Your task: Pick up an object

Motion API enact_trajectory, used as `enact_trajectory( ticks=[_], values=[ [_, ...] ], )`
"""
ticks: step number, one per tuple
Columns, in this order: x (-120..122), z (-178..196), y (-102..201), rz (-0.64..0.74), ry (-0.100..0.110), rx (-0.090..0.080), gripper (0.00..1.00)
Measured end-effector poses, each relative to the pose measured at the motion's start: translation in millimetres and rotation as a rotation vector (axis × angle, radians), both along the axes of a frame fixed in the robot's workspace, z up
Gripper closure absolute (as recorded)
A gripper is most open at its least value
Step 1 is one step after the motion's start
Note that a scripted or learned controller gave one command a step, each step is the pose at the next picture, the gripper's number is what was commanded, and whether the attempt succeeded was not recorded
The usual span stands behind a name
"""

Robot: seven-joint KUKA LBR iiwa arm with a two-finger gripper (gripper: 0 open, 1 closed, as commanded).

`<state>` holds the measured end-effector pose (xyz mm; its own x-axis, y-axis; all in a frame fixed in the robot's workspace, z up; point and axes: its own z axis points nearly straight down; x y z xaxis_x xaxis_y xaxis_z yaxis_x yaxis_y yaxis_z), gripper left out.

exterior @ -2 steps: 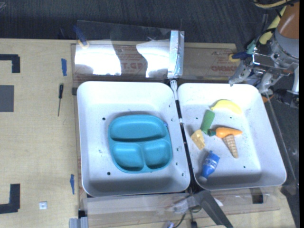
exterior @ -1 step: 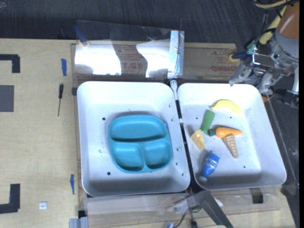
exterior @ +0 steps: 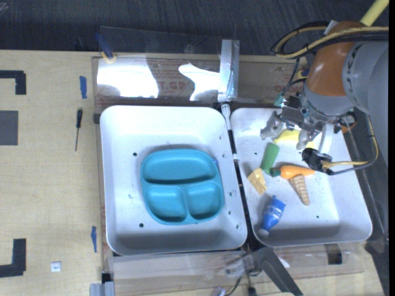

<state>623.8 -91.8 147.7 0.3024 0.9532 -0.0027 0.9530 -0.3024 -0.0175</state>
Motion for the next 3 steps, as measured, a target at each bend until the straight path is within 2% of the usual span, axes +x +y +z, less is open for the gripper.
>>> enact_trajectory(
  ticks=[1, 2, 3],
  values=[
    [-8, -61, -5, 0.089, -0.022, -0.002, 0.0],
    [-6, -49, -6, 0.087, -0.028, -0.003, 1.0],
    [22, 39, 70, -0.031, -0.021, -0.002, 1.0]
  ],
)
